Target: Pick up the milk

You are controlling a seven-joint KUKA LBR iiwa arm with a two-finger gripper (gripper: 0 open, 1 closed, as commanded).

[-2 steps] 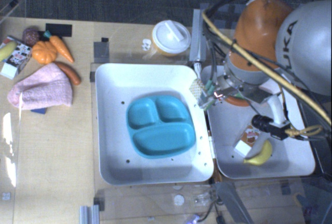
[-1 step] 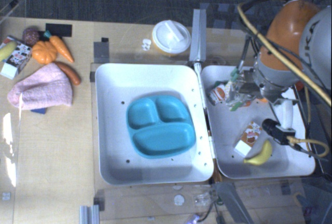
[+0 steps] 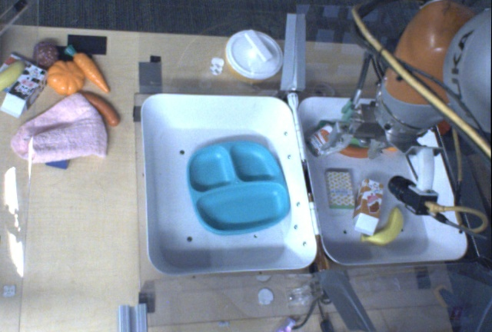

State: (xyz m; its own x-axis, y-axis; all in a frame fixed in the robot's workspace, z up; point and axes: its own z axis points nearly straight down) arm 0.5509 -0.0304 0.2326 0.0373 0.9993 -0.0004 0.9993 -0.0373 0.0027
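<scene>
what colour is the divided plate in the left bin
Bright blue; the divided plate shows best in the camera view.

Grey arm with a rounded orange band above the wrist; yellow and black cables loop alongside

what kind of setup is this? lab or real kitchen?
Likely a robot lab bench, not a kitchen: two white bins on a wooden table, toy food like a plastic carrot and banana, and the arm's gripper among them.

Gripper low, arm bent over
</scene>
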